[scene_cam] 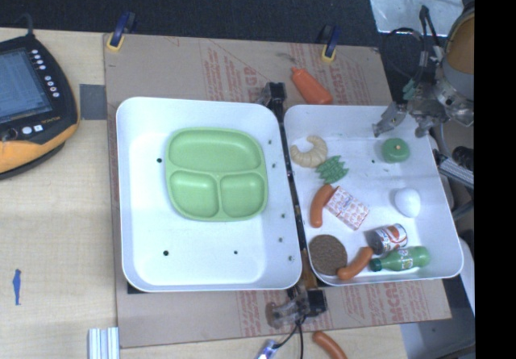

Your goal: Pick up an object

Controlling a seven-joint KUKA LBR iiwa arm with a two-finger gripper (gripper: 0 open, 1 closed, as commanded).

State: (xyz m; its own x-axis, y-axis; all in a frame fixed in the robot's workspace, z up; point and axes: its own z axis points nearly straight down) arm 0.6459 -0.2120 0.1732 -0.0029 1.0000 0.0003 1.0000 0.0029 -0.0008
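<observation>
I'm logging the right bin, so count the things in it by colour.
Green: 3, disc, leafy piece, bottle
Orange: 2, sausages
White: 1, egg
Tan: 1, croissant
Brown: 1, cookie
Mixed: 2, packet, can
Total: 10

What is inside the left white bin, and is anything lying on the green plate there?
The left bin holds one green divided plate, lying flat. Its three compartments show nothing in them. Whatever is under the plate is covered and cannot be seen.
</observation>
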